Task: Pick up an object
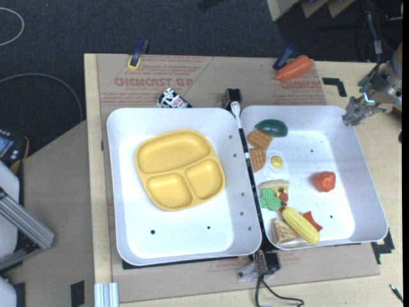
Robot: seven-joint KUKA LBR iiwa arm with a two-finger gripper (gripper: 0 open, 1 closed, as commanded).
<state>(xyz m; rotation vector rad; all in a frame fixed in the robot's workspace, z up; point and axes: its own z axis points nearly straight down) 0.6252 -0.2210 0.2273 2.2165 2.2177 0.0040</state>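
- Nearest the camera, along the front rim of the right bin [367, 171], lies a crowded heap: a toy corn cob [300, 226] rests slantwise across a bread-coloured wedge [283, 230], with a small red piece [311, 220] touching its far side and a green leafy piece [270, 201] just beyond; packed this tightly, they would be awkward to take singly
- Beside them in the left bin [121, 171], a yellow divided plate [179, 169] lies flat and alone, its three hollows facing up; its wide, low shape offers little for two fingers to close round
- Further back in the right bin, a red toy tomato [324, 181] sits well apart from everything, on bare white floor, which by my judgement makes it the easiest candidate for the task
- Along the wall shared by both bins, a fried egg [276, 162] and two orange-brown pieces [259, 141] lie close together, and a dark green piece [271, 127] lies at the far corner
- Beyond the bins, on the bench [192, 75], a toy carrot [294, 68] and a black-and-white cow toy [171, 98] lie outside both bins
- Farthest right, the pincer [355, 114] hangs over the right bin's far corner, nothing between its fingers; how widely they part I cannot tell, so no object is picked yet
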